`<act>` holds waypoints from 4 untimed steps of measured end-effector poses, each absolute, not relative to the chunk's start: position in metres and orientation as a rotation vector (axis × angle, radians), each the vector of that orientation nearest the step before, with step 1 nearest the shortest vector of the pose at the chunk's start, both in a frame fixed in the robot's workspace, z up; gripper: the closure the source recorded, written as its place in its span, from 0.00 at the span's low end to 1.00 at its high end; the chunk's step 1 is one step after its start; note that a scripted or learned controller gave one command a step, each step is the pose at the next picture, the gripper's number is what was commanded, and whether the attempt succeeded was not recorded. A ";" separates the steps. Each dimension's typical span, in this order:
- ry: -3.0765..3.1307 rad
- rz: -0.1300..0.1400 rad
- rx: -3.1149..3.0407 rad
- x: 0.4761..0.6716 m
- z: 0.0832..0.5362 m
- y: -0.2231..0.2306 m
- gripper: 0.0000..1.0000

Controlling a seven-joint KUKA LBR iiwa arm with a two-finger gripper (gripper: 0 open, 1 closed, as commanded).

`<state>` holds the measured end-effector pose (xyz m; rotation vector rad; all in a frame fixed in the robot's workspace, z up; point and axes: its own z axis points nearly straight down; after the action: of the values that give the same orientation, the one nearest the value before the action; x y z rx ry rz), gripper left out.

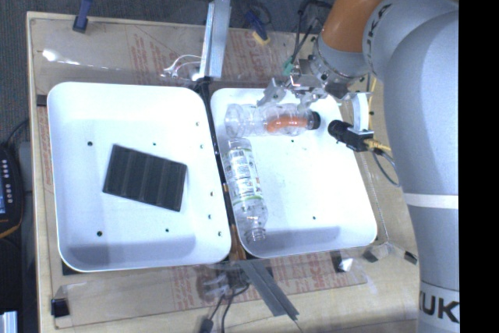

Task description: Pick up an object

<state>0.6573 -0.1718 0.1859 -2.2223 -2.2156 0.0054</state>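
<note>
Obs, overhead cam. Arm comes in from the right. Gripper [291, 99] sits low over the far end of the right bin [312, 195]. Gap betw the jaws: can't tell, the wrist hardware and glare hide it. I see nothing clearly clamped, so I'm not logging a hold.

Positions ref. gripper:
- Orange-filled bottle [274, 122]: directly beneath/just nearside of gripper, lying on its side along the bin's far wall. Its black cap sits on the arm's side and its clear end on the side away from the arm. Whether it touches the gripper, I can't resolve.
- Labelled clear bottle [244, 185]: nearside of gripper and offset away from the arm. It lies on its side along the right bin's inner wall, by the divider. Its far end is close to the clear end of the orange-filled bottle; contact unclear.
- Dark ribbed slab [146, 177]: well apart from gripper, across the divider. It lies flat and slightly skewed, approx. mid-floor of the left bin [58, 160], alone there.

Both bottles are in the same bin as the gripper, the orange-filled one closest to it.
</note>
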 end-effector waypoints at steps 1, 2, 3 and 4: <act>-2.249 0.004 -2.190 0.657 0.184 -0.197 0.00; -2.333 0.002 -2.104 0.658 0.184 -0.209 0.00; -2.343 -0.009 -2.109 0.662 0.141 -0.210 0.00; -2.463 -0.003 -1.957 0.660 0.093 -0.207 0.00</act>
<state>0.6600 -0.2075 0.0932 -1.9569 -2.4628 -0.0028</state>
